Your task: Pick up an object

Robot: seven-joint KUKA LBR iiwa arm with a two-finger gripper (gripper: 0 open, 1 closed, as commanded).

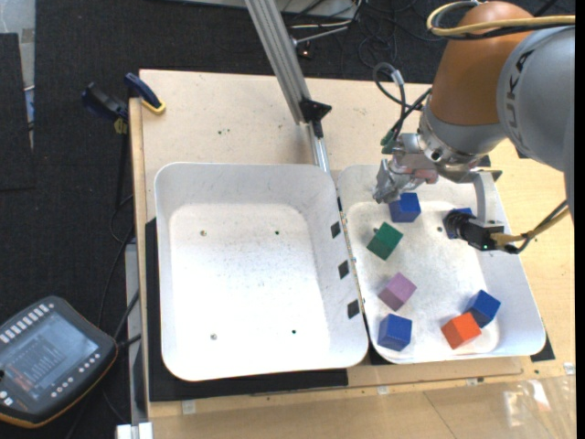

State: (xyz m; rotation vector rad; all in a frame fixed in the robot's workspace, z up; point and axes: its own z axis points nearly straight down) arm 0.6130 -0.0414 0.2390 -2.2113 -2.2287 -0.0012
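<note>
Hand [391, 188] sat right by the blue cube [405, 208]; couldn't tell its grip state. Cube looked light, rigid, probably foam, so pinching opposite flat faces seemed best.

A pale wooden bench [238, 108] carries two shallow white bins side by side. The left bin [174, 245] and right bin [521, 323] touch along their inner edges.
</note>
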